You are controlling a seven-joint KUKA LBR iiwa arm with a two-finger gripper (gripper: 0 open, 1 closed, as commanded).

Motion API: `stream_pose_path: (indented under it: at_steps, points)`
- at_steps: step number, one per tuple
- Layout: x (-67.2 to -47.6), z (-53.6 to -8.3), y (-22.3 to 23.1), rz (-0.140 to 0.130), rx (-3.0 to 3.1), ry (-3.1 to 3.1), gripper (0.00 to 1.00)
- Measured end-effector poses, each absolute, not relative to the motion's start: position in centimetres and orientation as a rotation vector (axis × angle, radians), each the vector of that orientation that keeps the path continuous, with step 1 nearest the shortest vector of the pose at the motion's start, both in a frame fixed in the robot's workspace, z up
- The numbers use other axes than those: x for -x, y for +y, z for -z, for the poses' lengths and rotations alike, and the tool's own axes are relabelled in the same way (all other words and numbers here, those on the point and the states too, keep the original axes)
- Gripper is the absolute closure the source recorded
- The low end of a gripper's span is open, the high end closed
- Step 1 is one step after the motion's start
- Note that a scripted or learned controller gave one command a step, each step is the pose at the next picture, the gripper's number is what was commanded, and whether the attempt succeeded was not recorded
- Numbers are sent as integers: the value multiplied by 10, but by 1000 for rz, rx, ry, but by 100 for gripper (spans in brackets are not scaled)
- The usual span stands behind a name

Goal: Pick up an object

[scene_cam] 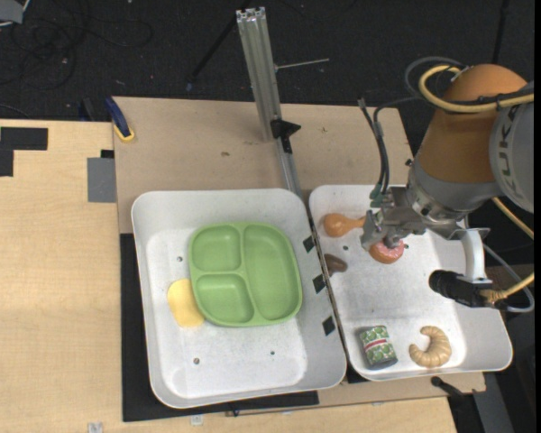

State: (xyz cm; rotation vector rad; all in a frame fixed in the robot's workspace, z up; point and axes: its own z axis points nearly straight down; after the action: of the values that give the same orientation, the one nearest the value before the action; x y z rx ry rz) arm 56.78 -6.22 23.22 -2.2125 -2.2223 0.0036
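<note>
White left bin: one green three-compartment tray; one yellow item touching the tray's left edge, partly under it. White right bin: orange pear-shaped item at far left corner; small dark brown item by left wall; green-and-white printed can, label unreadable; tan croissant at near edge; red-pink round item directly below gripper. Gripper state: cannot tell. Partial lettering "UK" on arm.
</note>
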Motion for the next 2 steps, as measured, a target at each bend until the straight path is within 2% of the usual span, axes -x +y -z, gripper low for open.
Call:
stream_pose_path:
  at_steps: [2]
  points:
    - [-534,-235,46,-4,2211,-2223,100]
